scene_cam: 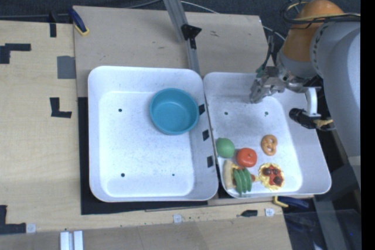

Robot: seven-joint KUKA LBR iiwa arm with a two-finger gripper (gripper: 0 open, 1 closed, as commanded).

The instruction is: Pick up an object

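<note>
Bench seen from above and at a slant: 2 shallow white bins sit side by side. The left bin (111,184) holds 1 blue bowl (174,111) toward its far right corner. The right bin (313,175) holds a cluster of small toy foods at its near end: a green ball (225,147), a red tomato (246,157), a small pretzel (269,144), a green pepper (242,179) lying against a pale yellow piece, and a yellow and red piece (271,175).

The gripper (261,89) hangs over the far part of the right bin, well apart from the food cluster, with bare bin floor beneath it. Nothing sits between its tips, so it holds nothing; how wide it stands I cannot tell at this size.

To do the step well, the arm should travel toward the near end and come down on a piece with room around it. The pretzel looks the best choice, since it lies apart from its neighbours.

No brand, label or readable writing appears anywhere.
</note>
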